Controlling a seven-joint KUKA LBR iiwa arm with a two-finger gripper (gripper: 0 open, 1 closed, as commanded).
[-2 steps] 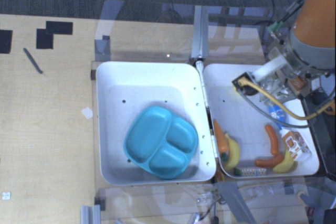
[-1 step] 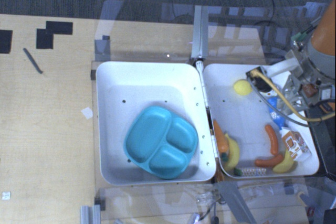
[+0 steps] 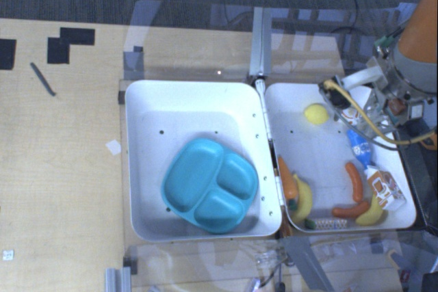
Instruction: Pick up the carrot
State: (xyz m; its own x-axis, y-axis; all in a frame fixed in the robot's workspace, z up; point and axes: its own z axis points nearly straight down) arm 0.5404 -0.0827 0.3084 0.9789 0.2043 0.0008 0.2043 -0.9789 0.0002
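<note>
**Carrot in right bin's near-left corner; arm off at the far-right corner**

- Carrot [image 3: 285,178]: orange, long and thin, lying against the left wall of the right bin [image 3: 301,99], toward the near end. It runs roughly along that wall, with the thick end nearer the camera.
- A yellow banana [image 3: 303,200] lies just beside the carrot on its right, touching or overlapping it at the near end.
- Arm [image 3: 419,44] enters from the right, orange band visible at the frame edge. The gripper [image 3: 378,106] is over the far-right part of the right bin, well apart from the carrot. Cables and wrist hardware clutter that spot, so I can't tell the pincer's state. Nothing is visibly held.
- Other contents of the right bin:
  - yellow ball [image 3: 316,114], far-centre
  - blue bottle-like item [image 3: 360,147], right side
  - two red sausage-shaped pieces, one upright-ish [image 3: 354,181] and one lying along the near wall [image 3: 349,210]
  - second yellow banana [image 3: 371,217], near-right corner
  - brown-and-white packet [image 3: 384,191], near-right
  - small dark, ridged item [image 3: 327,223] against the near wall
- Left bin [image 3: 150,113]: holds a teal divided plate [image 3: 210,184] with three compartments, sitting in the near-right portion.
- Bench [image 3: 61,181]: light wood. Black tape marks [image 3: 68,43] and a thin grey stick [image 3: 42,78] sit at the far left.
</note>
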